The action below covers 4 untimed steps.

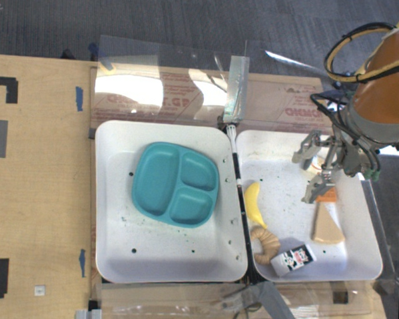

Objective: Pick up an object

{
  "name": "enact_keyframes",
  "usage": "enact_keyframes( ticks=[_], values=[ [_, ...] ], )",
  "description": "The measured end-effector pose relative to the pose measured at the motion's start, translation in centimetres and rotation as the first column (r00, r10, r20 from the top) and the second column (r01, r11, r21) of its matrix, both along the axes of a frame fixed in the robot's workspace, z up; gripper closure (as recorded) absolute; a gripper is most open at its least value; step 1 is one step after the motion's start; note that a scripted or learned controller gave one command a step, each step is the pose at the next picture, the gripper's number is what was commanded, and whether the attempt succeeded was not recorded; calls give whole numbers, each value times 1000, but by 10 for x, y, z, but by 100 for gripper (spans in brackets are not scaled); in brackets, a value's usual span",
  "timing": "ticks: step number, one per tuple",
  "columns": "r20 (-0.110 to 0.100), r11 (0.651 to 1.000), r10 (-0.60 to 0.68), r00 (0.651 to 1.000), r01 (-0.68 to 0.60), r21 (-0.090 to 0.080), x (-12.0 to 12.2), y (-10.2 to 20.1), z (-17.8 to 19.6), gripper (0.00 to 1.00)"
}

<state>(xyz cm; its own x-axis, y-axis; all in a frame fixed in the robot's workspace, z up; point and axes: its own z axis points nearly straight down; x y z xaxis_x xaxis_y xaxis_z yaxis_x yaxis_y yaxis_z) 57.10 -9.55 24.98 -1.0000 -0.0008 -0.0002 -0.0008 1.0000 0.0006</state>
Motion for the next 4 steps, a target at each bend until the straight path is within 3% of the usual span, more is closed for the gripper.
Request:
enact_keyframes(
  ticks=[1, 2, 3, 4],
  values=[
    [-6, 913, -408, 913, 408, -1, 17, 64, -68, 0],
    [-1, 776, -630, 776, 630, -1, 29, 114, -67, 0],
    [0, 459, -888, 459, 888, -3, 71, 125, -67, 0],
    [34, 192, -981, 193, 981, -16, 96, 159, -115, 0]
  ],
)
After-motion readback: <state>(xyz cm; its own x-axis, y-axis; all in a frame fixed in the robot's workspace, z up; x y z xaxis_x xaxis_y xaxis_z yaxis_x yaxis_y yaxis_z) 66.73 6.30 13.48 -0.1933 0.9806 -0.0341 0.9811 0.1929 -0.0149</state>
